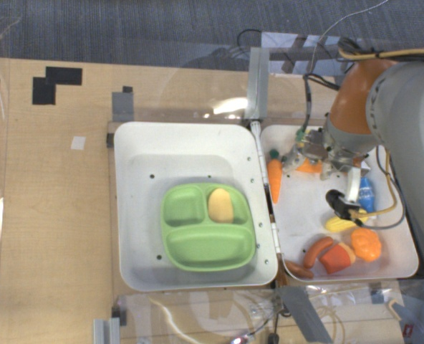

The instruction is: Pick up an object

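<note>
My gripper hangs low over the back of the right bin, reaching in from the right. A small orange piece shows just under it; whether it is gripped cannot be made out. A carrot lies along the bin's left wall, just left of the gripper. To the gripper's right, a blue-and-white bottle lies partly hidden by the wrist.
At the front of the right bin lie a yellow piece, an orange pepper, a red block and a brown sausage. The left bin holds a green divided tray with a yellow egg-shaped thing in its back right compartment.
</note>
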You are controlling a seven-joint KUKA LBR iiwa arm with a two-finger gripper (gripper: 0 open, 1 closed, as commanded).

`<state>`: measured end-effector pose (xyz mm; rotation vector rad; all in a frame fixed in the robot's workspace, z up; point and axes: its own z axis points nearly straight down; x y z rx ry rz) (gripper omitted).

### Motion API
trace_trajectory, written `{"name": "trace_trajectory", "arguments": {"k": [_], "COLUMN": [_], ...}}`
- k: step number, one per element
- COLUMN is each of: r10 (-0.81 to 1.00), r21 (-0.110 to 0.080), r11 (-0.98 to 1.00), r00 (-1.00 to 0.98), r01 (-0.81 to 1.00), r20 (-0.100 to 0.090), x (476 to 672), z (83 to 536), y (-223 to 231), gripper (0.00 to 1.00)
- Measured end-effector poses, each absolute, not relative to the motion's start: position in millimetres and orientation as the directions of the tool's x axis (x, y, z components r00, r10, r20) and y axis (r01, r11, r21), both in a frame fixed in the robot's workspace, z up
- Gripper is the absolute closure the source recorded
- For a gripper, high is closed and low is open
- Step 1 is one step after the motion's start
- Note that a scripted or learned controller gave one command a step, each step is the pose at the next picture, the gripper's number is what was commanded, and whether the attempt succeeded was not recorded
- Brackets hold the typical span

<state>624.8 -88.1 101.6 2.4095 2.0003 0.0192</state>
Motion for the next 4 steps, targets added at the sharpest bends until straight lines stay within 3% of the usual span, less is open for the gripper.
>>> {"name": "trace_trajectory", "arguments": {"k": [1, 2, 3, 4], "r10": [0.981, 0.957, 0.694, 0.794], "r21": [-0.014, 0.01, -0.012, 0.007], "r11": [0.194, 0.29, 0.72, 0.608], "r00": [-0.194, -0.29, -0.72, -0.607], "r01": [0.981, 0.957, 0.694, 0.794], "r20": [0.009, -0.003, 0.015, -0.007], "x": [658.7, 671.0, 665.7, 655.1], "z": [86, 188, 88, 88], "y": [-115, -78, -131, -169], "gripper": [0.0, 0.0, 0.0, 0.0]}}
